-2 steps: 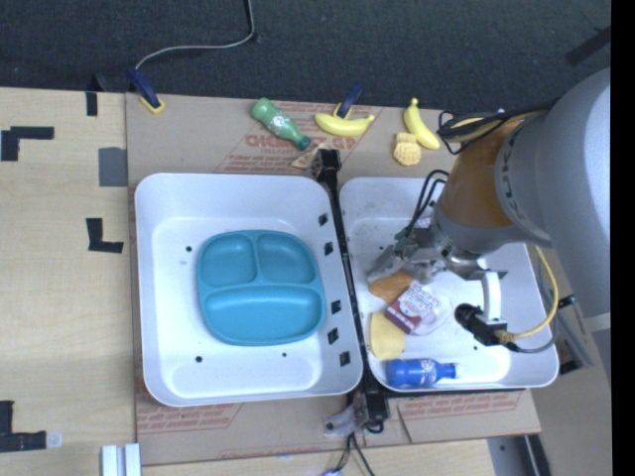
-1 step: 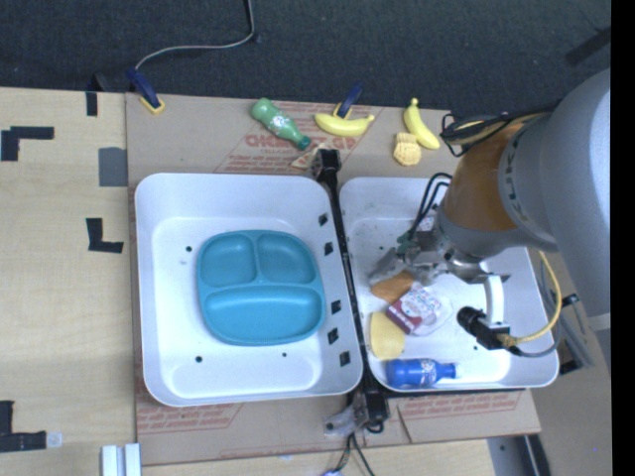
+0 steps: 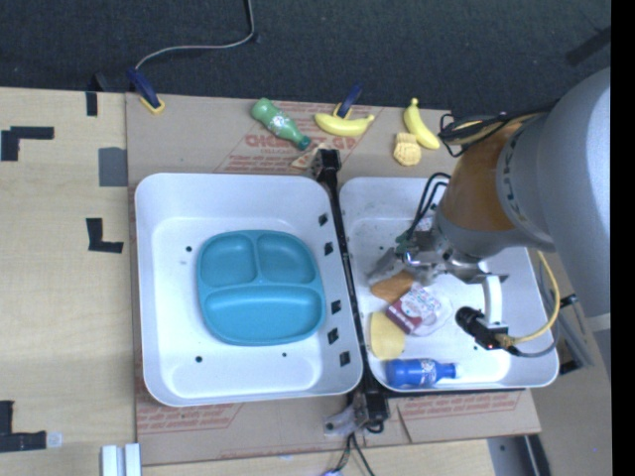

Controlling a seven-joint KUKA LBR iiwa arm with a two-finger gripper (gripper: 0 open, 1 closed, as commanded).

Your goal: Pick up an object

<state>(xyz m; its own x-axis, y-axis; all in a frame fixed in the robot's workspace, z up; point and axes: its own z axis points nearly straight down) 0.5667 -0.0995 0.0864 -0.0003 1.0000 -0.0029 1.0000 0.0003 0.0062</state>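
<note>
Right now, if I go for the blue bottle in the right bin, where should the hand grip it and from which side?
Grip the blue bottle across its body, near the middle, coming straight down. It lies on its side along the bin's near wall, so set the fingers across its narrow width. The wall crowds the near side; the yellow piece sits close by, so it may be tight.

We saw the grey arm (image 3: 585,181) reach in from the right edge, bulky and close to the camera, its upper body filling that corner. The orange band (image 3: 474,181) sat just above the wrist, with black cables looped around it. Below the band, the wrist pointed down and to the left. The gripper (image 3: 409,258) hung low at the end of it, metal parts showing around the tip. From our slanted overhead angle we couldn't make out how it was set.
</note>
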